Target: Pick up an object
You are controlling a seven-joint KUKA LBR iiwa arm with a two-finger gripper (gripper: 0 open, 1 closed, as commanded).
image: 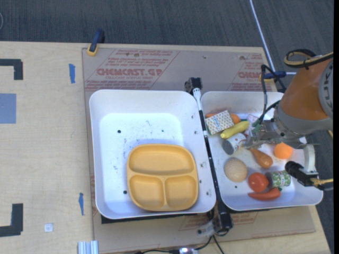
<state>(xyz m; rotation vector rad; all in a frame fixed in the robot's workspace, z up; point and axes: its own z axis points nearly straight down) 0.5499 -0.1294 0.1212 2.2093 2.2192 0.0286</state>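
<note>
Two-finger gripper (258, 135) sits low in the crowded right white bin (312, 197), little free room; can't tell finger state. Brown carrot-shaped toy (261, 157) just beside it. Left white bin (100, 115) holds yellow three-compartment plastic tray (162, 175), far half open.

We are seeing the loose objects lying together in the right bin (312, 197). A checkered box (218, 122) is sitting near its back left corner, with a yellow banana (234, 130) lying slantwise just beside it. A beige egg-shaped ball (235, 169) is resting near the middle, a red tomato (258, 182) and a red pepper (264, 195) are lying toward the front, and an orange ball (283, 151) is sitting further right.
</note>
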